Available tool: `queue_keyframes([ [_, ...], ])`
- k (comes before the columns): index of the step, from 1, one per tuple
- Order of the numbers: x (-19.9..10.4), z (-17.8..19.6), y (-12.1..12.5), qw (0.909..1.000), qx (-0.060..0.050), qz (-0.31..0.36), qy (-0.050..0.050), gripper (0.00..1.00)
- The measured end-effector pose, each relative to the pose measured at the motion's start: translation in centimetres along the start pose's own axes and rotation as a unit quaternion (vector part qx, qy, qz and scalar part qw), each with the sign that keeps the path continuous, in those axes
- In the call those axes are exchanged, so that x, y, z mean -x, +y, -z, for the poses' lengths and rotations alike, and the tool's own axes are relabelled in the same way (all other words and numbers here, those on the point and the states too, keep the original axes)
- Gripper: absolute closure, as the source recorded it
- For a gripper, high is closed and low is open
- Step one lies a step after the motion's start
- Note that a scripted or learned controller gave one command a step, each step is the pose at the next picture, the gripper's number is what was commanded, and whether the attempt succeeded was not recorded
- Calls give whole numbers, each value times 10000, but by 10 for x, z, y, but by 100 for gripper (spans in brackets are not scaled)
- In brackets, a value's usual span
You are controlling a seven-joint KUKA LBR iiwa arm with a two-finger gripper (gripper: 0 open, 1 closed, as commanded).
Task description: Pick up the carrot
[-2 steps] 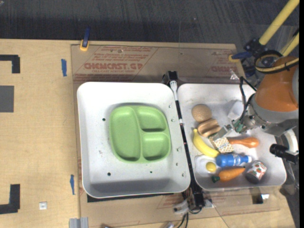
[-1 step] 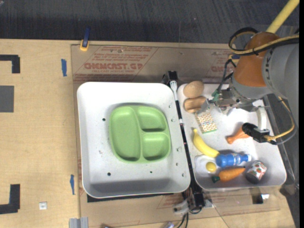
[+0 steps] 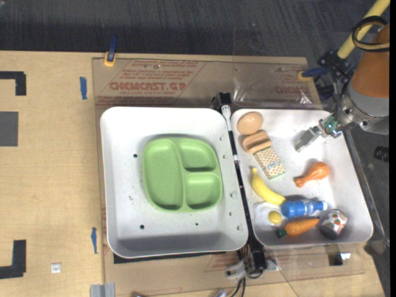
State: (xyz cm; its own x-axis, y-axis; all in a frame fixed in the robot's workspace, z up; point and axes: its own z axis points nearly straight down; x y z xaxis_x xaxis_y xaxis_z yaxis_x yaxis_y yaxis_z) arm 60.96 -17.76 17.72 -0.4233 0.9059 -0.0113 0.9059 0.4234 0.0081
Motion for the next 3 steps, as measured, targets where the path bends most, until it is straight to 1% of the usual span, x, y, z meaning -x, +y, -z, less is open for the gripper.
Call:
queue_keyframes([
  [1,31,-61,-44,9967,-47,802,64,0],
  [2,6,-88,-54,10000,-4,-25,31,0],
  [3,9,-75,-52,10000,46,-27,-38,100],
])
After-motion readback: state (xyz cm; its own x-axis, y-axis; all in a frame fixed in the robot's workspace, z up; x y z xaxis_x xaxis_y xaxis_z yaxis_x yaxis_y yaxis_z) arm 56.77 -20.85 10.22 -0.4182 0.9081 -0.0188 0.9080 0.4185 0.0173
